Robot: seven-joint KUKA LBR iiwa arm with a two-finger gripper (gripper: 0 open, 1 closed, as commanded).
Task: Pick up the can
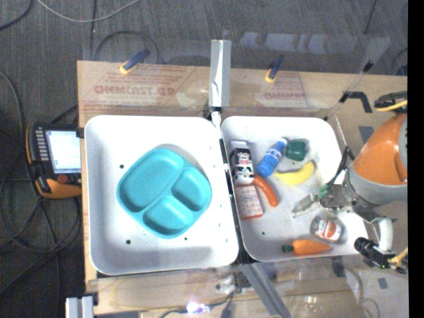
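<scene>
The can (326,229) is short, silver and red, and lies on its side near the front right corner of the right bin (278,234). My gripper (306,203) reaches in from the right and hovers low over the bin floor, just up and left of the can. Nothing shows in its grasp. The grey arm with its orange band (384,156) stands over the bin's right wall.
An orange carrot (307,247) lies right in front of the can. Farther back are a banana (296,173), a blue bottle (271,158), a green item (297,149), a red sausage-like piece (266,191) and a flat packet (248,201). The left bin holds a teal divided plate (165,191).
</scene>
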